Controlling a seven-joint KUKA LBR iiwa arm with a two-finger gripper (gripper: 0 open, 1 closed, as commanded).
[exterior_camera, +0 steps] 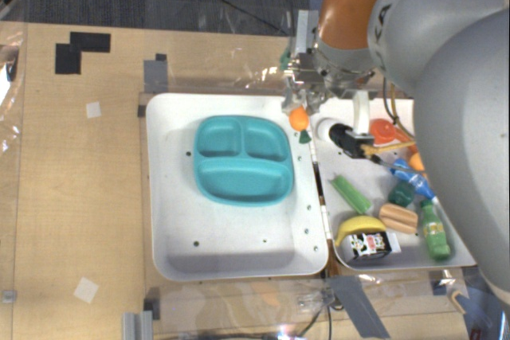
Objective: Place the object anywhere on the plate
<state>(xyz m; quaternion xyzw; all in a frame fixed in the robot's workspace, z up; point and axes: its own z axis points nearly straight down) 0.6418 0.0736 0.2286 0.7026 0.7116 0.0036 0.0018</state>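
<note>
A: What is hidden here?

B: The grey arm point(446, 52) fills the upper right of the frame and is cut off by the top and right edges. It covers the far right part of the right bin point(351, 255).

A: And the gripper point(301, 103)?

B: It sits at the top centre, just above a small orange ball point(298, 119), too small and cluttered to tell how the fingers stand or whether they touch the ball.

A: Anything else unclear?

B: A red-orange item point(388, 131) and an orange piece point(416, 162) at the right are partly covered by the arm. The table point(72, 211) is cut off at the left and bottom edges.
</note>
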